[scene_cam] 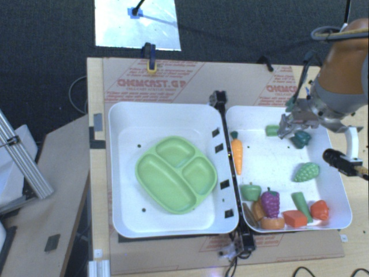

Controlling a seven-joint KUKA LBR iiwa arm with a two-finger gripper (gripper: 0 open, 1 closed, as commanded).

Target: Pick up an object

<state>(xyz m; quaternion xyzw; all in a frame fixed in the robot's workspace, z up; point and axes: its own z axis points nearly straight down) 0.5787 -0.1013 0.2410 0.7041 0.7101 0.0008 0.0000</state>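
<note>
My gripper point(290, 127) hangs low over the back of the right bin point(271, 166), reaching in from the right. A small green piece point(271, 130) lies just to its left. Just below and right of it sits a dark teal piece point(301, 139), partly under the wrist. Whether either one touches the gripper is hidden. Further forward lie an orange carrot point(236, 155) by the bin's left wall and a bumpy light-green fruit point(307, 172). Along the front edge are a green pepper point(251, 191), purple grapes point(269, 201), a red block point(294, 218) and a red tomato point(320, 210).
The left bin point(130, 126) holds a light-green divided plate point(176, 173). A black divider with clips point(225, 154) runs between the bins. A black fitting on the arm point(340, 161) juts over the right bin's right wall. A metal frame point(23, 160) stands at the far left.
</note>
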